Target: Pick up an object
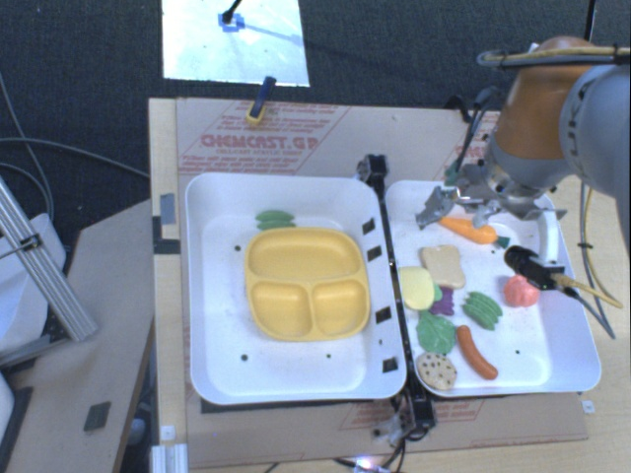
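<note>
Beyond the cookie (435,371), the arm (552,106) hangs over the carrot (469,230), its pincer's (463,203) opening indiscernible.

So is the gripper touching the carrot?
Cannot tell. In the camera view the gripper sits right over the carrot, overlapping it, with no plain contact or gap.

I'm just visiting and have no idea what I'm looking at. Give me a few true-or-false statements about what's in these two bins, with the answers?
1. The yellow divided tray lies in the left bin. True.
2. The carrot lies in the left bin. False: it lies in the right bin, near the end effector.
3. A green leafy piece lies just beyond the yellow tray, in the left bin. True.
4. The cookie sits inside the yellow tray. False: it lies at the near left corner of the right bin.
5. The sausage lies in the right bin. True.
</note>
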Tool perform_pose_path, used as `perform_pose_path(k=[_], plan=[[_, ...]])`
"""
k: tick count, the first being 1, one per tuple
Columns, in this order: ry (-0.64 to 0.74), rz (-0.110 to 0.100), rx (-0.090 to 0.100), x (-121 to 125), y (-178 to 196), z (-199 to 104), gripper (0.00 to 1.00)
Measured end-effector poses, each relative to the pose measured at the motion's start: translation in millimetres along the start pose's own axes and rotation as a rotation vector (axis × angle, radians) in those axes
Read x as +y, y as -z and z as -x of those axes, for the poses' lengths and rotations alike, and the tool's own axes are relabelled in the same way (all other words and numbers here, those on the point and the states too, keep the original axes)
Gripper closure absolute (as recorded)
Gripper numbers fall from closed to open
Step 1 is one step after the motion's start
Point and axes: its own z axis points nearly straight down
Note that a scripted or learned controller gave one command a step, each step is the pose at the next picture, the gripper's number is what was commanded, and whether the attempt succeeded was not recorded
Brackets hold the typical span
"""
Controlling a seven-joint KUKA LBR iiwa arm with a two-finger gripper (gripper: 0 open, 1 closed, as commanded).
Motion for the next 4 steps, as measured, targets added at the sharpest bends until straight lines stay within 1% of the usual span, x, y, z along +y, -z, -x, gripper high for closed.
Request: perform_pose_path(k=[1,2,3,4], plan=[[-0.008,-0.011,-0.001,-25.1,-110.4,26.3,0.00],[-0.006,-0.005,-0.001,-22.7,-95.4,25.1,1.00],[0.004,0.003,0.001,18.5,-0.7,-48.6,1.00],[-0.001,-0.010,0.000,-23.0,-6.8,-68.5,1.00]])
